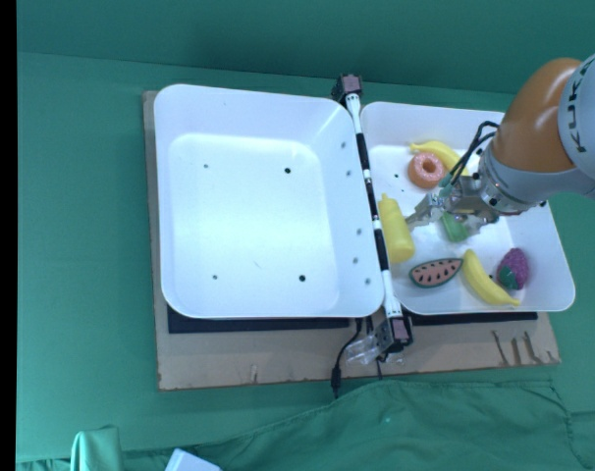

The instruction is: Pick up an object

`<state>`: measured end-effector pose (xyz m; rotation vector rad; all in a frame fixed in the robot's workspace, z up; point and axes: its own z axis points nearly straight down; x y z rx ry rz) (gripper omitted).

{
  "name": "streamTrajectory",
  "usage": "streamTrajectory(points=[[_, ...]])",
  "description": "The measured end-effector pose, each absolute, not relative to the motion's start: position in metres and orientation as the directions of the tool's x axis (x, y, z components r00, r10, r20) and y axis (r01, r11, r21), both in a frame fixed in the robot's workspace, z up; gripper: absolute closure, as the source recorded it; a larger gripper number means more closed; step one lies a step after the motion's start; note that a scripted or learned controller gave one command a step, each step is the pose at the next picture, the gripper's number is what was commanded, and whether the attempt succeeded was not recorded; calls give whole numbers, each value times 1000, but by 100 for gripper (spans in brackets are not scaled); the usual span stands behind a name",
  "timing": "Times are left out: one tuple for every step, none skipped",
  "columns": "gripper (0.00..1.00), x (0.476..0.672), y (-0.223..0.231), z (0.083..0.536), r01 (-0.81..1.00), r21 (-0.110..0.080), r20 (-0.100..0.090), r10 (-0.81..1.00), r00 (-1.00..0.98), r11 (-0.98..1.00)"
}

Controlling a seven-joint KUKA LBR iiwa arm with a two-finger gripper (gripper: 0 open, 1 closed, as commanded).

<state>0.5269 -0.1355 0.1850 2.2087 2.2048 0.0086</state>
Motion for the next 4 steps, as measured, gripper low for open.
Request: streamTrajectory(points=[[0, 470, -191, 185, 1000, 19, -7, 1000, 9, -8], [0, 469, -188, 266, 1000, 12, -6, 1000, 2, -2], [0, 496, -187, 224, 1000, 0, -2, 1000, 3, -3], [0, 581, -166, 212, 1000, 10, -4, 1000, -2, 2]])
